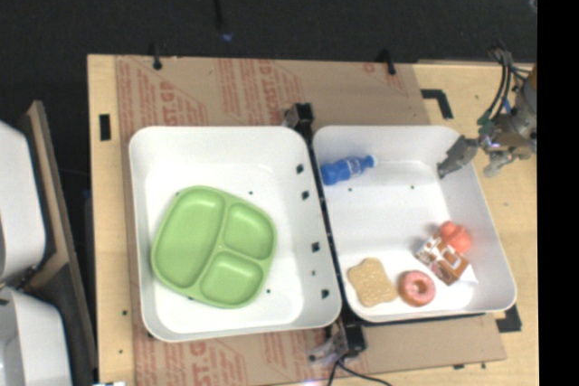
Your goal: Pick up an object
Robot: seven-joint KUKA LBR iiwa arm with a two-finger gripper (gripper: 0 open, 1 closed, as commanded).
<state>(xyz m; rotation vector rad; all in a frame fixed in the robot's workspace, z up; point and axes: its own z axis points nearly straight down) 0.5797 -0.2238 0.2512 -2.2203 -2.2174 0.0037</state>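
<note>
**Tool at the right bin's far corner, nothing in it**

Counter (118, 194): a light wooden board with a sheet of brown cardboard (208, 95) under the bins. Red print runs along the cardboard's edges; the letters are too small and blurred to read.

Left bin (145, 158): holds one green tray (214, 247) with three compartments, lying flat toward the near left. No label on it that I can make out.

Right bin (398, 149): four things.
- Blue bottle (346, 168), on its side near the far left corner, cap end pointing right. No legible label.
- Tan toast slice (371, 281), flat by the near edge, left of centre.
- Pink donut (417, 287), just right of the toast, close but apart from it.
- Orange-and-white toy (447, 250), just beyond the donut near the right wall; brown and white markings on its side, no readable writing.

Tool (472, 155): hangs at the right bin's far right corner, over the rim. One dark finger slants down to the left into the bin corner, a second part sits to its right. Nothing between them. Whether they stand wide or narrow I cannot tell from here. Wires loop above it at the right edge.

All four objects lie well apart from the tool.
</note>
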